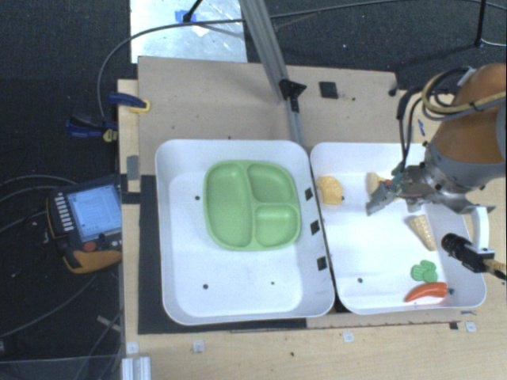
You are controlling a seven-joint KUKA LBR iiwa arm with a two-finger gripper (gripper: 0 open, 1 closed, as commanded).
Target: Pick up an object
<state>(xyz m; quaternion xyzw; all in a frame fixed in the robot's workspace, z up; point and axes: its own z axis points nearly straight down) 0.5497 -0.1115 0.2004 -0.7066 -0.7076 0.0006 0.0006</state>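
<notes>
Two shallow white bins sit side by side on the desk (pixel 238 101). The left bin (pixel 182 283) carries a green divided plate (pixel 252 204) with three compartments, lying flat toward the bin's upper middle.

The right bin (pixel 356 291) holds the loose items. A yellow rounded toy food piece (pixel 330 189) lies near the bin's upper left corner, close to the wall shared with the left bin. A pale yellow piece (pixel 372 182) sits just right of it, touching or just beside the gripper's dark tip; what it is I cannot tell. A cream cone-shaped piece (pixel 423 230) lies right of centre, pointing down and to the right. Near the lower right corner, a small green leafy piece (pixel 424 272) sits just above an orange-red carrot-like piece (pixel 426 292), the two nearly touching.

The arm (pixel 471 133) enters from the right, orange band above the grey wrist. The gripper (pixel 383 199) hangs low over the upper middle of the right bin, angled down and left. The fingers are dark and bunched together at this slant; whether they are parted or closed cannot be told, and nothing is plainly seen between them.

Off the desk to the left, a handheld control pendant (pixel 87 220) with a lit screen rests on the dark floor.
</notes>
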